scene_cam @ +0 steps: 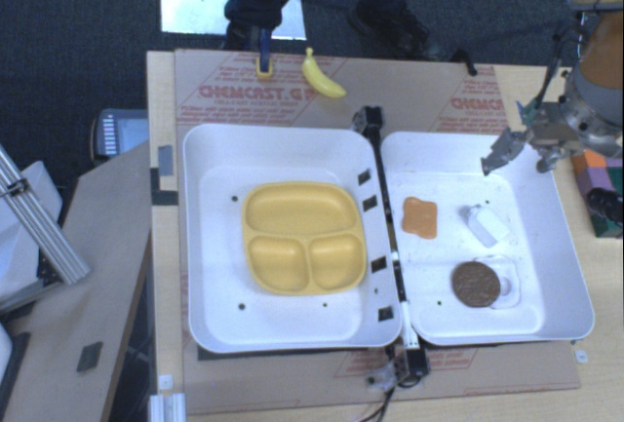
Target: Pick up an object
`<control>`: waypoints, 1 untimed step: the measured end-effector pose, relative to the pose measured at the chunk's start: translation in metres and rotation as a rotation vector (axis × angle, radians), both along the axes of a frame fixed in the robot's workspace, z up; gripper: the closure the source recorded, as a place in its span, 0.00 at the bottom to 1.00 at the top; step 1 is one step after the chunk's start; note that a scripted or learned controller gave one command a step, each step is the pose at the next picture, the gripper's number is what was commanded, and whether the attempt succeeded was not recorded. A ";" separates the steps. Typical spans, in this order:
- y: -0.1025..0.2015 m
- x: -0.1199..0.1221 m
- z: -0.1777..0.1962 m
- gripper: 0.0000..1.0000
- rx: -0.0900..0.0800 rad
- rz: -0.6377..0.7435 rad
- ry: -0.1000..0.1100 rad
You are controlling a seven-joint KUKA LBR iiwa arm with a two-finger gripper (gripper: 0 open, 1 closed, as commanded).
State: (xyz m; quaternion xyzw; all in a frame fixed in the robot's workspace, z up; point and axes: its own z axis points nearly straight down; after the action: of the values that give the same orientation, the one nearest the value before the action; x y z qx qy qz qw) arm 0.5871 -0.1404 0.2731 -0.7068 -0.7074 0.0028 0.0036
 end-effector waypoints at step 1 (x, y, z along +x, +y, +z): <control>0.000 0.002 0.006 0.00 -0.002 0.002 -0.011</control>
State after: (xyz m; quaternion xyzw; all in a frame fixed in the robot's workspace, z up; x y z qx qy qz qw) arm 0.5890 -0.1401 0.2793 -0.7060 -0.7082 -0.0004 -0.0008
